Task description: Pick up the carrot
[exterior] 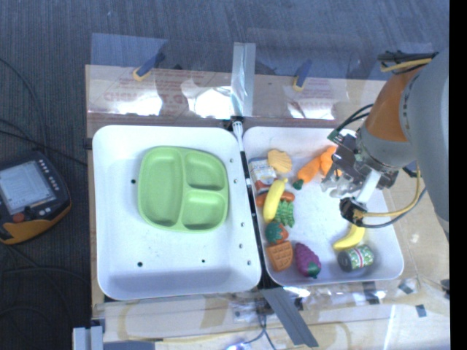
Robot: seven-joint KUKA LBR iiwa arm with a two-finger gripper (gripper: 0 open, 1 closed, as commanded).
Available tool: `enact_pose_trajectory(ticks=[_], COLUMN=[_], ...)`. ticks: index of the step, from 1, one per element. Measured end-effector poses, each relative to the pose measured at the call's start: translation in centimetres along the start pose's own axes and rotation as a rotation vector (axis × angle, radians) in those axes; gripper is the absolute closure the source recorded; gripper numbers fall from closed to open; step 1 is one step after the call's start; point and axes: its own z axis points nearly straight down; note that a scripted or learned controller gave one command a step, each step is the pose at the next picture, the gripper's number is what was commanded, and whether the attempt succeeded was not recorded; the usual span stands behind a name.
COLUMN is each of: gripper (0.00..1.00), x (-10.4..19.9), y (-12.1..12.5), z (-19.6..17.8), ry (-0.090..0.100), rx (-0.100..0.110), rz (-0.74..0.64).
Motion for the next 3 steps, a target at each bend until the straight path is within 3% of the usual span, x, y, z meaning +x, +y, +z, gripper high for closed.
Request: enact_pose_trajectory(ticks=[1, 2, 3], gripper=[1.00, 1.00, 1.00], x=[1.9, 1.9, -4.3], y=[-5.5, -12.2, -7.5], z=[-7.1, -3.6, -4.7], ry=[-0.001, -0.006, -0.005], rx=[0.000, 0.006, 0.002], rz=[0.200, 0.628, 0.722])
